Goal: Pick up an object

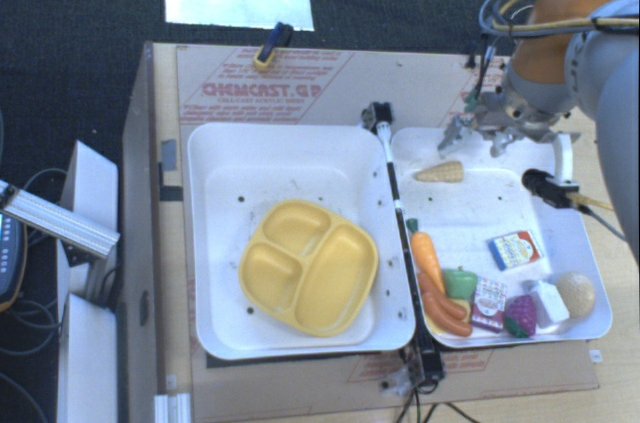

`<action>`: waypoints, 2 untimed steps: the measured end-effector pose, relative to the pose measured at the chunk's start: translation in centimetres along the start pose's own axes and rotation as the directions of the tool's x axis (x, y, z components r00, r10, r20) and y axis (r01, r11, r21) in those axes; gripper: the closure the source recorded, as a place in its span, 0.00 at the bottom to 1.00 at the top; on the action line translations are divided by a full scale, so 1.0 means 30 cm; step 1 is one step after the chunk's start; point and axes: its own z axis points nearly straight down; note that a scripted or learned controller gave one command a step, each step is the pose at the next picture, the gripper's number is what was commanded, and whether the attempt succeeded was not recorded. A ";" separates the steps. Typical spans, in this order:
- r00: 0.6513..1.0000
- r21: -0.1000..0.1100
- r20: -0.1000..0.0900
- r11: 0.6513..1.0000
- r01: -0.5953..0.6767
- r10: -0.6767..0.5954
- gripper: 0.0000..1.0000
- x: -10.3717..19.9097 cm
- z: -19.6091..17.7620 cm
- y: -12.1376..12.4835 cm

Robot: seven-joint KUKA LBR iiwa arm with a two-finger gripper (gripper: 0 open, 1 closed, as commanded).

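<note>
I am holding the gripper (476,138), jaws spread and gripping nothing, above the corn piece (440,173); descending off-centre risks pinning it against the right bin (500,211) wall.

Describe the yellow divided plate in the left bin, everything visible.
The yellow plate looks like matte plastic, a rounded square moulded into three shallow compartments, one large and two smaller. It lies flat, right side up, turned at an angle on the floor of the left bin, toward its near right part. Its compartments hold nothing, and nothing else touches it.
</note>
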 end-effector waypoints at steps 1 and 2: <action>1.000 0.000 0.001 1.000 0.000 0.000 0.00 0.091 0.123 0.000; 1.000 -0.003 0.002 1.000 -0.002 0.002 0.00 -0.016 0.219 -0.004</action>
